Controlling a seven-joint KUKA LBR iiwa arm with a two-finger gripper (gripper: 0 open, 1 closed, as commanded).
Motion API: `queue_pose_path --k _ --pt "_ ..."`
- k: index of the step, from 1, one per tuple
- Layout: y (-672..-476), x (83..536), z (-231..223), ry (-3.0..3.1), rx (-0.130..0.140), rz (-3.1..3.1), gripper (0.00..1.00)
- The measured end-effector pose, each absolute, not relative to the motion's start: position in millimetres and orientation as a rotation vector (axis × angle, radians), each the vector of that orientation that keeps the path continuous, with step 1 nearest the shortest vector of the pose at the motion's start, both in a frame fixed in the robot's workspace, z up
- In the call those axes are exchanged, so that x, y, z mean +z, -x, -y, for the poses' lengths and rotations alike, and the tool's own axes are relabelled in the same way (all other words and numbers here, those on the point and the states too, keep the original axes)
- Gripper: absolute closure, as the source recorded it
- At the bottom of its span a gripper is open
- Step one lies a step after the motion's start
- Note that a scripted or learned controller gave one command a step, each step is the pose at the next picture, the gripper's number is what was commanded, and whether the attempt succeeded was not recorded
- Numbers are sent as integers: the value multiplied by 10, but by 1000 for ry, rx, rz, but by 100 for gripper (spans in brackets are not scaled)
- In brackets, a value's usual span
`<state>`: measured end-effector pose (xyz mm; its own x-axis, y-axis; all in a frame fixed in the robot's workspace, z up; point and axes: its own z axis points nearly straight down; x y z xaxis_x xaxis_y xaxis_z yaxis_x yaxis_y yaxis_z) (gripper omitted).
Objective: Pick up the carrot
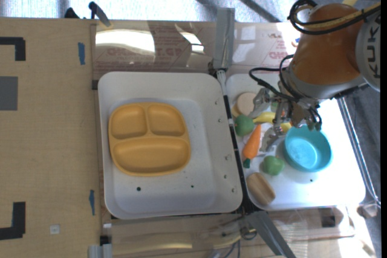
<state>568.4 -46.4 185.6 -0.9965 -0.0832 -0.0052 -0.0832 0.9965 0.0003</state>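
Orange tapered carrot lying in the right white bin, near its left wall.
A green round item sits just above it and another below right — the blue plastic bowl lies further right. The metal two-finger gripper hangs just beside the carrot; its finger state cannot be told. A yellow divided plate rests in the left bin.

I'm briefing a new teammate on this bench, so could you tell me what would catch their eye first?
Probably the yellow divided plate, lying alone in the left bin. Next, the orange-banded arm hanging over the right bin, its gripper low beside the carrot and a blue bowl, with other toy foods close around.
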Motion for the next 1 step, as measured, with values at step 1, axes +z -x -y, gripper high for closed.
queue_pose_path --k 1 --pt "-5741 1434 971 315 1 -3126 0"
